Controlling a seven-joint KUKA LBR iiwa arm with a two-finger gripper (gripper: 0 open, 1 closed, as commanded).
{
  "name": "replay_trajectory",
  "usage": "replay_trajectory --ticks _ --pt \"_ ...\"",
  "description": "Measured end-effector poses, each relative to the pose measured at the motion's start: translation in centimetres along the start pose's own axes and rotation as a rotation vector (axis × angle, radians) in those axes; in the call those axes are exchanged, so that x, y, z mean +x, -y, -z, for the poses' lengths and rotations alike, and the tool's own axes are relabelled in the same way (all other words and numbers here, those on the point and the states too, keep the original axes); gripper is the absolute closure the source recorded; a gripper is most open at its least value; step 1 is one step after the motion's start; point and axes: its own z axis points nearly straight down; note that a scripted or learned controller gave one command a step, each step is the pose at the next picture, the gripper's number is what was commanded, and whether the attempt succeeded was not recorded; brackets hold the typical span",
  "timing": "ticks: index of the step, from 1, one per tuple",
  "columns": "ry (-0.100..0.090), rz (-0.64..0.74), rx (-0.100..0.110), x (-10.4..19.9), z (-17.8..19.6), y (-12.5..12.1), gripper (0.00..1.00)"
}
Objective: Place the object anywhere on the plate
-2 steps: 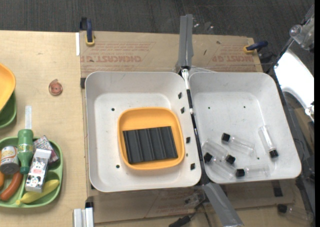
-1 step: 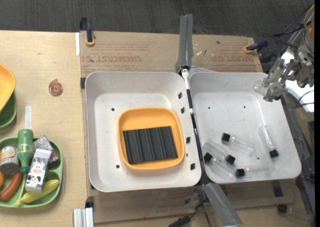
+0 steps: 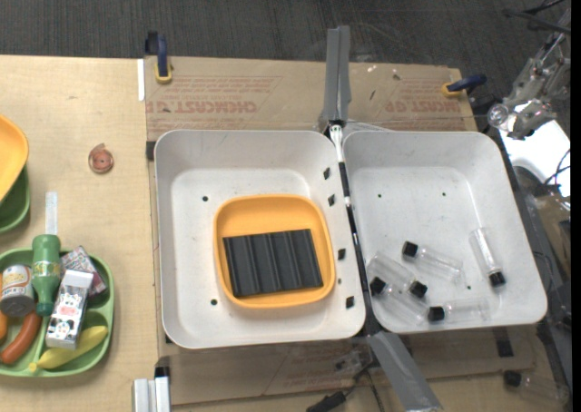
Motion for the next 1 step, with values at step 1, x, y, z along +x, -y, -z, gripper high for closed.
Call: replay_trajectory --ticks 1 --pt "-0.006 0.116 -0.001 8.65 -21.68 -1.37 1.0"
